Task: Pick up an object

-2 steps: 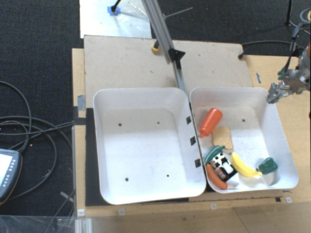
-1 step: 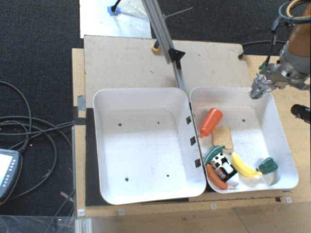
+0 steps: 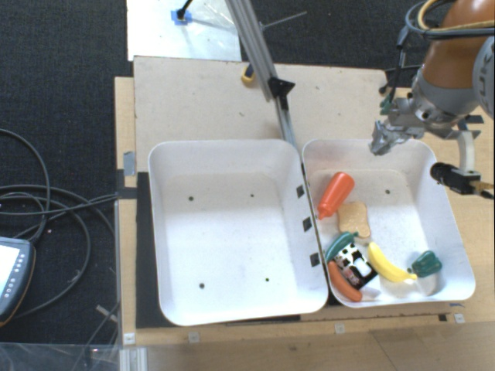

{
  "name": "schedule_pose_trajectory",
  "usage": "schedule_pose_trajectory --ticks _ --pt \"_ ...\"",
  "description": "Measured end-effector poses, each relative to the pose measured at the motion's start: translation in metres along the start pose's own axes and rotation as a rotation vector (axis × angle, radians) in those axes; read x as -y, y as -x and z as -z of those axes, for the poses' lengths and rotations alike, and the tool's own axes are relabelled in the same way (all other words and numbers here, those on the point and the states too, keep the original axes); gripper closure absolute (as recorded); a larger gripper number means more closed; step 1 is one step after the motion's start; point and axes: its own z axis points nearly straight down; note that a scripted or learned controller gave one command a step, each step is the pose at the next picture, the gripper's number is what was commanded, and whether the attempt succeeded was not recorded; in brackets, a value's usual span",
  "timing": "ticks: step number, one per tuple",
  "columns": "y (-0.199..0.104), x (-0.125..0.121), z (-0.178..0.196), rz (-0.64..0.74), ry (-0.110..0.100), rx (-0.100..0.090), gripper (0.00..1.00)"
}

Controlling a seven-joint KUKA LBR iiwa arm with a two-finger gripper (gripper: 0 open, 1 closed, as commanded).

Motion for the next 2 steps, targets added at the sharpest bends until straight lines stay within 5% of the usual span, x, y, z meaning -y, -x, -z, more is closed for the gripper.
schedule_pose_trajectory --ticks 2 --pt "-0.105 -0.02 -0.009 0.0 -0.001 -0.001 1.0"
